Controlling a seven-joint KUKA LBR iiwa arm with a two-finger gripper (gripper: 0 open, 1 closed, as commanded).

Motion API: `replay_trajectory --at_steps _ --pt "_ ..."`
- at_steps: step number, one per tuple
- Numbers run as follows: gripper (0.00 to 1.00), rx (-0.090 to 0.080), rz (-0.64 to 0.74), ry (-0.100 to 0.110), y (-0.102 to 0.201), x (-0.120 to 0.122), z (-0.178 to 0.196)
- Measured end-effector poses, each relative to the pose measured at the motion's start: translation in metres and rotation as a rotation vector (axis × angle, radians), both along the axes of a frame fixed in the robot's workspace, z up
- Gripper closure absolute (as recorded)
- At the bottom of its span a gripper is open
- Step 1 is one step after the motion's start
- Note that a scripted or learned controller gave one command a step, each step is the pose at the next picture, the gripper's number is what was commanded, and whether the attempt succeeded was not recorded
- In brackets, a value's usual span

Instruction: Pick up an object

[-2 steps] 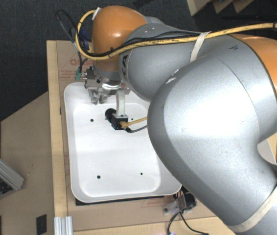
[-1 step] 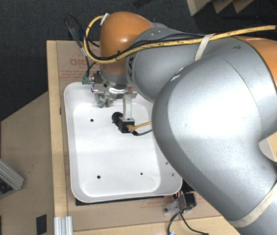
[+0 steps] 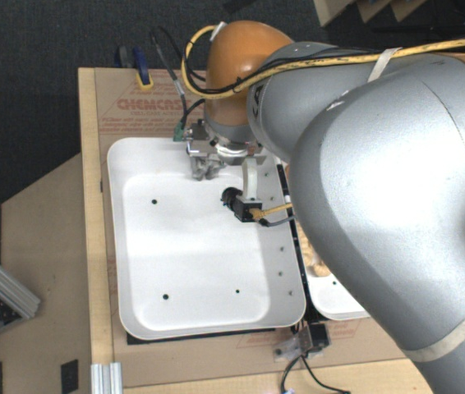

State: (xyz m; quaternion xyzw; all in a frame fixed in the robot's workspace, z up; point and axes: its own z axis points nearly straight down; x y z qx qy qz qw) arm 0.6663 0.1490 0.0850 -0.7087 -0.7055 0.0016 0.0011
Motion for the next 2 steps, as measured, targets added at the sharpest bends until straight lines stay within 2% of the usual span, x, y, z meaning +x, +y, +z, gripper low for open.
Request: replay_trajectory --at_steps 1,2 --pt "1.00 0.000 -0.002 0.003 -0.060 -0.037 -0.001" --pt "1.00 0.002 0.009 -0.008 -0.014 0.001 0.000"
